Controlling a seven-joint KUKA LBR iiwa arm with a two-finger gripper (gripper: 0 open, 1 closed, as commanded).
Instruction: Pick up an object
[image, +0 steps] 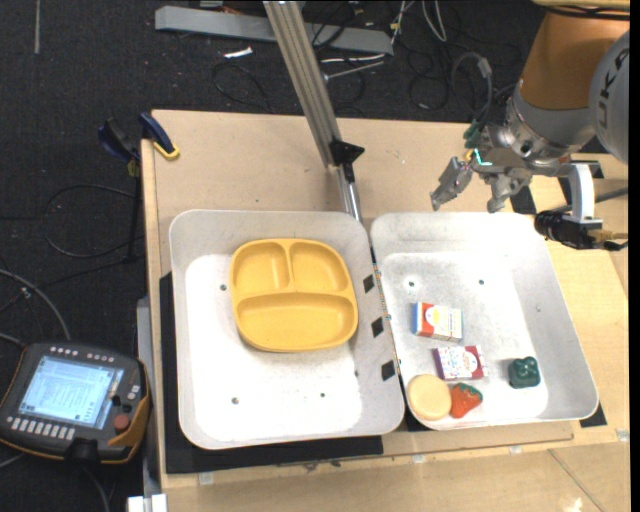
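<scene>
My gripper (473, 193) hangs above the far edge of the right bin (560, 330), its two fingers (449, 185) spread open with nothing between them. Below it, in the near half of that bin, lie a white and red carton (438, 321), a small purple box (458, 361), a dark green toy (523, 373), a red toy (466, 400) and a round tan disc (429, 397). A yellow divided plate (293, 294) sits in the left bin (200, 330).
A slanted metal pole (312, 85) crosses above the bench between the bins. A teach pendant (70, 400) lies off the bench at lower left, and a blue and yellow clamp (150, 135) grips the bench's far left corner.
</scene>
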